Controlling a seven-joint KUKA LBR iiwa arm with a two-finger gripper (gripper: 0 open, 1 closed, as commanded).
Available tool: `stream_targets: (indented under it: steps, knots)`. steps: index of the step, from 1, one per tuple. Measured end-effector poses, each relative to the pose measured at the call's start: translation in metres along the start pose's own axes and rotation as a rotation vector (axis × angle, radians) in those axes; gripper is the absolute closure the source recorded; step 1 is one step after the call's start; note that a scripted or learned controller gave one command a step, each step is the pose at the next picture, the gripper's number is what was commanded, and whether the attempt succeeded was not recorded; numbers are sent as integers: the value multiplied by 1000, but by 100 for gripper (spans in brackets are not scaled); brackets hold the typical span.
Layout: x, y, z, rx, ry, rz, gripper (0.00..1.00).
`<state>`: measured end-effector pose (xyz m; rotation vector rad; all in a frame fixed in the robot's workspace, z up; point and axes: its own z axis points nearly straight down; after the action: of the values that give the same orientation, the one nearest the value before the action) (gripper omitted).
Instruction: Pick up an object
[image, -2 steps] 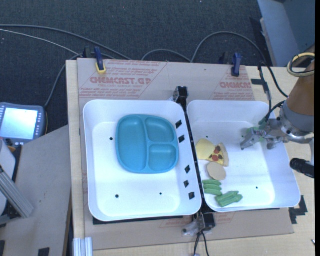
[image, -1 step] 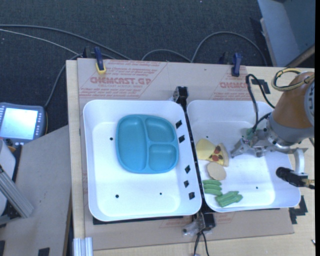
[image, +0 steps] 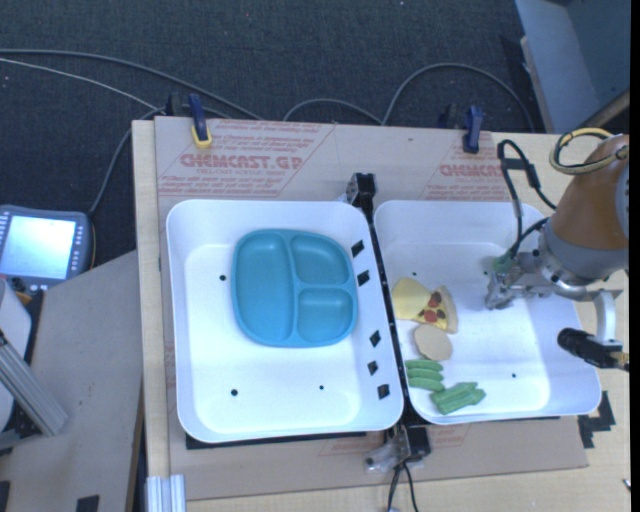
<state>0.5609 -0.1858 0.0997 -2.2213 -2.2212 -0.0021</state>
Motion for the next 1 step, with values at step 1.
stream_targets:
  steps: [1]
  knots:
    - [-2,6,-45,-5,-3,-1,100]
